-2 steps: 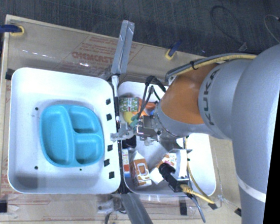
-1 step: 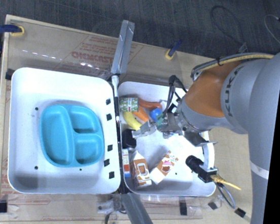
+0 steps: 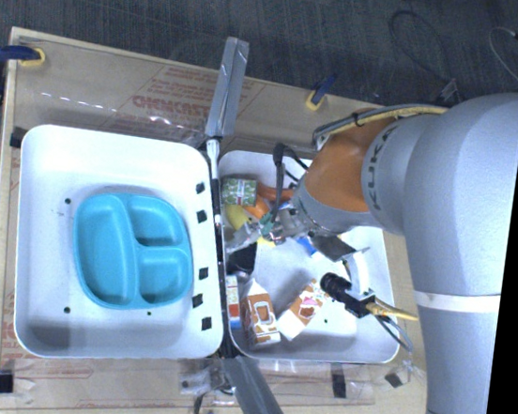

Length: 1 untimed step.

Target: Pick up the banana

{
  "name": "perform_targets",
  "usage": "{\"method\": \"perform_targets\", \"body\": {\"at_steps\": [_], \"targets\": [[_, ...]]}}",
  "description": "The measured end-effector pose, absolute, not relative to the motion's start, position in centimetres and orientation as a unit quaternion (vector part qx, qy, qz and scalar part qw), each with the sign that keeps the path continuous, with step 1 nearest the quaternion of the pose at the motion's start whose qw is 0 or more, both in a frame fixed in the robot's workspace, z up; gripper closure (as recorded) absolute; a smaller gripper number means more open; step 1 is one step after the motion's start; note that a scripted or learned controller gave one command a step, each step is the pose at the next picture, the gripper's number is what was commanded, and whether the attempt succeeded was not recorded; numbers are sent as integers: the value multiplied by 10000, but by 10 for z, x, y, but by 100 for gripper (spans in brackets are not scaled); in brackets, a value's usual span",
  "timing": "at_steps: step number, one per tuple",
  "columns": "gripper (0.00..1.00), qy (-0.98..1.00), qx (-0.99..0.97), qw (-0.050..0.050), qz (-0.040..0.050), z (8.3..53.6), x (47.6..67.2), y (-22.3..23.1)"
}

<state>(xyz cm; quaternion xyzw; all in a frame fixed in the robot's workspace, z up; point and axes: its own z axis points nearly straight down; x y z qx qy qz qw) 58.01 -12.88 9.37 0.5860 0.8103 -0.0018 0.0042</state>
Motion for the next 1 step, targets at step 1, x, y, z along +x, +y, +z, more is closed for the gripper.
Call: {"method": "perform_targets", "body": {"at_steps": [1], "targets": [[100,8116,5843,2,-24,100,579,-127]]}}
